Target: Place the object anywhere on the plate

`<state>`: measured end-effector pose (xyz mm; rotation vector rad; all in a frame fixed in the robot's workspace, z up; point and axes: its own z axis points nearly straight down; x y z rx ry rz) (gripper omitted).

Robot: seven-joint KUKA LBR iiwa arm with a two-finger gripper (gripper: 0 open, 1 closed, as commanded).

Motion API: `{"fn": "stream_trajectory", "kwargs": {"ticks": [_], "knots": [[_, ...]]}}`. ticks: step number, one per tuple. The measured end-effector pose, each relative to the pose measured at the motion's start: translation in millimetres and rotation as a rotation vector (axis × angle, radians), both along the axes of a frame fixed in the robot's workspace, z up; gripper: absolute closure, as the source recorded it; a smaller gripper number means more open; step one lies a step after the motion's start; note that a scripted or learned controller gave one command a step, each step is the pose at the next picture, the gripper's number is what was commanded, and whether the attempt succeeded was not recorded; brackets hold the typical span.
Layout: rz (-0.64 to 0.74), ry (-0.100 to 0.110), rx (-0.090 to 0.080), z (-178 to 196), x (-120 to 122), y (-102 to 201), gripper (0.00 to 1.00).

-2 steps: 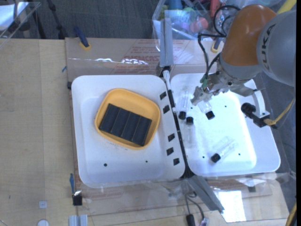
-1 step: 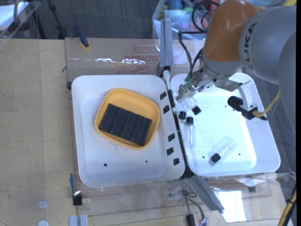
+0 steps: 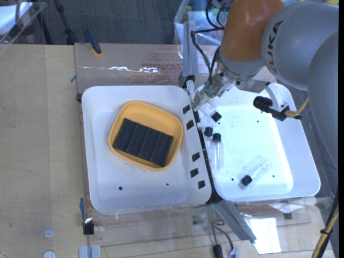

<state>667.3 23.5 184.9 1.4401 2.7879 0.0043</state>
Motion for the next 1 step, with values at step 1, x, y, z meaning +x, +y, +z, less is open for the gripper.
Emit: {"fn": "stream_trajectory", "kwargs": {"ticks": [1], "knots": [[0.179, 0.005, 0.000, -0.2, -57.8, 5.8, 1.00]]}}
